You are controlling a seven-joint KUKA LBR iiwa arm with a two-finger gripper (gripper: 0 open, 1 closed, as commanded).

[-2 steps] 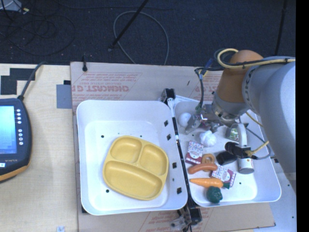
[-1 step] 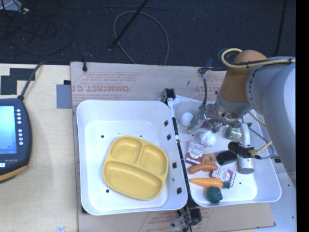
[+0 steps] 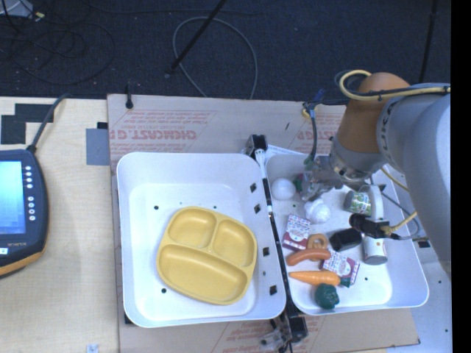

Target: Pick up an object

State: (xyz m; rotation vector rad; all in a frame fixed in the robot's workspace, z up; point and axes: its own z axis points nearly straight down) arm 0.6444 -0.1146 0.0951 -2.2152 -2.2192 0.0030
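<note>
The pincer hangs low over the far end of the right bin; I cannot tell whether it grips anything. A white ball sits just left of it, a crumpled white lump directly beneath. Nearer me lie a small carton and carrots. Things crowd together, so it could nudge neighbours or slip off the round ball.

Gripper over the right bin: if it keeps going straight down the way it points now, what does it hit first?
Most likely the white ball just under the gripper in the right bin. Depth is hard to judge from this slanted view, so that's a best guess.
</note>
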